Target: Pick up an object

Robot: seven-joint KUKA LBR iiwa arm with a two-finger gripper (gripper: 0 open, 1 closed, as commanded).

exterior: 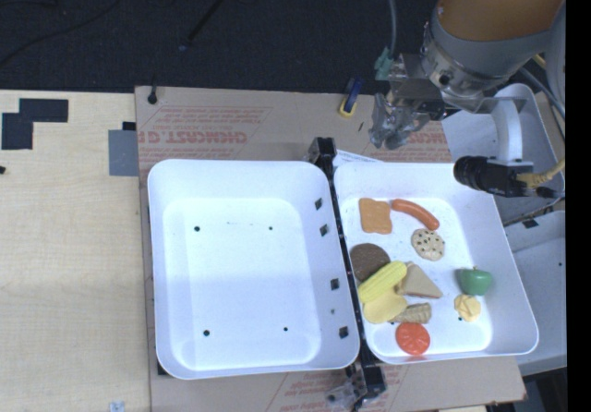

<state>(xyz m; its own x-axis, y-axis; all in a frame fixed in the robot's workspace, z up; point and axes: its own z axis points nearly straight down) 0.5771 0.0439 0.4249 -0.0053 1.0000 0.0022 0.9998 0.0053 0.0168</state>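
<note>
Facing cardboard (231, 128) print (mirrored, unreadable); pincer (392, 133) above

Two bins (242, 175) sitting on the table; right one holding ten toy foods (404, 272): one sausage (415, 212), one cookie (428, 243), one corn (382, 282), one tomato (413, 338).

The grey arm with its orange band enters at the upper right of the frame, its gripper (395, 127) hanging above the far rim of the right bin (512, 281). That bin holds toy food: an orange slab (375, 215), a sausage (416, 212), a cookie (428, 243), a brown patty (368, 259), yellow corn (382, 282), a green pepper (476, 281) and a tomato (413, 338). The left bin (166, 262) sits beside it, touching along the middle edge.
</note>
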